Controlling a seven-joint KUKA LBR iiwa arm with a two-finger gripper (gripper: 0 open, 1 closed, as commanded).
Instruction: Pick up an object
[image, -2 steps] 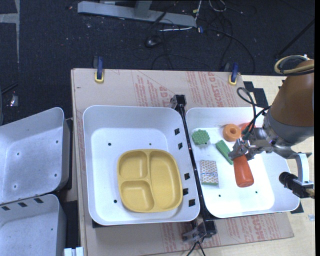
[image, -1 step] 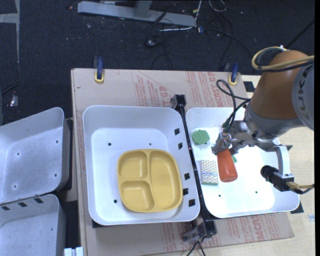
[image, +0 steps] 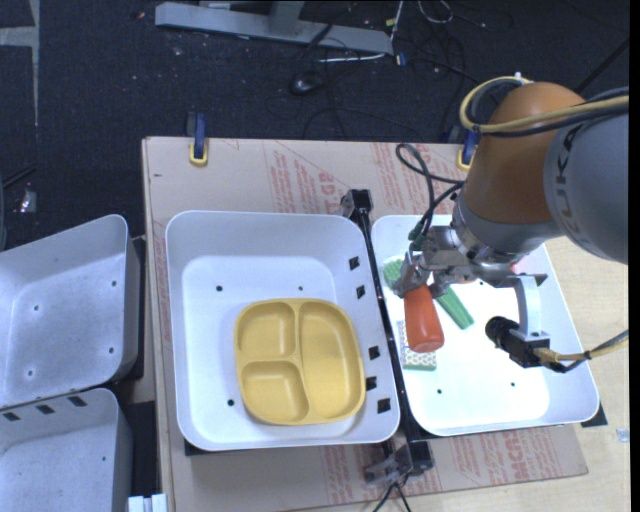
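In the right bin (image: 497, 398), near its left wall, lies a red-orange cylinder (image: 424, 320). Its upper end sits right under my gripper (image: 420, 278), which hangs over that bin's left part. A green stick (image: 457, 307) lies just right of the cylinder, and another green piece (image: 392, 272) pokes out on the gripper's left. A small white and green pad (image: 419, 358) rests under the cylinder's lower end. The wrist hides where the gripper meets the cylinder.
The left bin (image: 200, 300) holds a yellow divided plate (image: 300, 360). A black cable end (image: 508, 339) hangs from the wrist over the right bin's middle. A dark divider (image: 378, 300) runs between the bins. White trays (image: 60, 300) stand off the bench at the left.
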